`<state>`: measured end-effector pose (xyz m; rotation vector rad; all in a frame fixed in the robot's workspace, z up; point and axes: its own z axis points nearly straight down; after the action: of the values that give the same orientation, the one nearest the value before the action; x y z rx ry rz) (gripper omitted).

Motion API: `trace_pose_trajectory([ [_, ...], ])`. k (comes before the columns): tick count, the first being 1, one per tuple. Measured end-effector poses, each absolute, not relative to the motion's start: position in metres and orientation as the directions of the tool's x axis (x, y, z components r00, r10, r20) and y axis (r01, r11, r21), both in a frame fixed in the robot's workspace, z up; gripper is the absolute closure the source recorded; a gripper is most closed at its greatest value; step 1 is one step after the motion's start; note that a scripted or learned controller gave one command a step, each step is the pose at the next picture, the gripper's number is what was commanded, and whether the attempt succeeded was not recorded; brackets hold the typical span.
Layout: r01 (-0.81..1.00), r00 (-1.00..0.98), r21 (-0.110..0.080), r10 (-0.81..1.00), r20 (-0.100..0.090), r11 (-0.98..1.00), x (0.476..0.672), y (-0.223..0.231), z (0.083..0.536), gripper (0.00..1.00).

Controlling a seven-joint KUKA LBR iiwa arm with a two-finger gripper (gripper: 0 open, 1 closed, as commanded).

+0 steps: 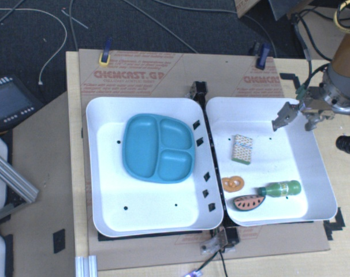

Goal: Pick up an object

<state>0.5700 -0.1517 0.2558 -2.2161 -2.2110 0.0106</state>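
Note:
The right bin (pixel 316 172) holds a small speckled beige block (pixel 242 149), an orange pretzel-shaped ring (pixel 233 183), a watermelon slice (pixel 248 202) and a green bottle (pixel 280 188) lying on its side. My gripper (pixel 294 123) hangs over the far right part of this bin, up and to the right of the beige block and apart from every object. Its fingers (pixel 282 118) are spread open with nothing between them.
In the left bin (pixel 105 172) lies a blue divided plate (pixel 159 148). A row of black clips (pixel 203 154) runs along the seam between the bins. Cables and a cardboard box lie beyond the bench's far edge.

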Motion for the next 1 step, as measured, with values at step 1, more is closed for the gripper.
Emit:
trace_pose_trajectory([
  [1,1.0,-0.001,-0.001,1.0,0.001,0.001,0.5722,-0.1514,0.262,0.0],
])
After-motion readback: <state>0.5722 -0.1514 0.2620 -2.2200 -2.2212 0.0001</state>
